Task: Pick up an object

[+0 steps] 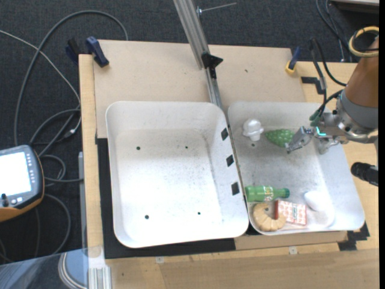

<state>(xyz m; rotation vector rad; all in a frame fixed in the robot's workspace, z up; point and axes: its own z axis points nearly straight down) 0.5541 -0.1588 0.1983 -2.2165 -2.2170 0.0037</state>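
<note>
One hand (305, 138) (finger state hard to tell) hovers beside the green object (278, 137), arm cut off.

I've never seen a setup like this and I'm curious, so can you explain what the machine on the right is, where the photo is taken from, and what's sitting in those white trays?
The photo comes from one fixed camera above a bench, looking down at a slant. The machine on the right is a robot arm, grey with an orange band, ending in a two-finger hand. Its job is to pick up an object. Two shallow white bins sit side by side. The left bin shows only specks. The right bin holds a white knob-shaped piece, a green lumpy object, a green bottle, a round pastry-like thing, a red and white packet and a pale white lump. The hand is low beside the green lumpy object; I can't tell whether it holds anything.
</note>
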